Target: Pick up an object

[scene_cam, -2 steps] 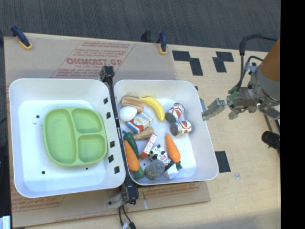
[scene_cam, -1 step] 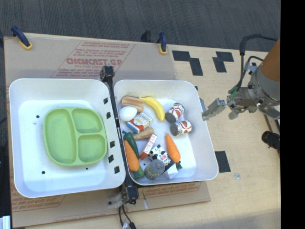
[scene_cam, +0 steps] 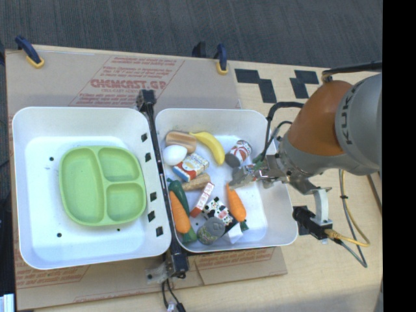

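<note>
- A metal gripper (scene_cam: 250,172), its fingers' state impossible to tell, is being held over the right white plastic bin (scene_cam: 278,229).
- A curved yellow banana (scene_cam: 212,145) and glossy orange carrot (scene_cam: 236,203) are being contained there.

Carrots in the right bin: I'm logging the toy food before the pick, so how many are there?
2. One carrot lies near the bin's left wall, towards the front. The other carrot lies mid-bin, just below the claw. Clutter could hide more.

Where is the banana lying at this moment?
The banana lies in the right bin, near its far wall, between the hot dog and the red-and-white can.
</note>
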Tool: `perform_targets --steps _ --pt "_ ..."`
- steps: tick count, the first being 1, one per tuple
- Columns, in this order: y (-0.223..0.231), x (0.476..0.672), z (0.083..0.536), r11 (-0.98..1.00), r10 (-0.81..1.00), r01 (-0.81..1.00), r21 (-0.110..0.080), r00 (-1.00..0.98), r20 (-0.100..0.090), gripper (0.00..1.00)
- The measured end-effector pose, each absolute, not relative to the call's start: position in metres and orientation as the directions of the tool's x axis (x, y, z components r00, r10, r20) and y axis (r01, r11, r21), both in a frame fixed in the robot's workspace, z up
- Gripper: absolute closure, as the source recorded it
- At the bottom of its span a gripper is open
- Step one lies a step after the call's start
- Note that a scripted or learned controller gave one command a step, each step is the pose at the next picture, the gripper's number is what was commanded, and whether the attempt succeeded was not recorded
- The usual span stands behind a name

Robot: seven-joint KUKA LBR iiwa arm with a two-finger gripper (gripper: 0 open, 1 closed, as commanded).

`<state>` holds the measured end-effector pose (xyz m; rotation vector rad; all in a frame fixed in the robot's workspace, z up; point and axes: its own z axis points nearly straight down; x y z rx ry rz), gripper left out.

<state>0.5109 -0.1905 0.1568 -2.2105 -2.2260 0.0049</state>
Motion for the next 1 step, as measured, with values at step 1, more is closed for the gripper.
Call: perform_targets --steps 1 --pt "-0.2103 0.559 0.1117 0.008 1.0 1.0 -0.003 -0.008 0.0 0.0"
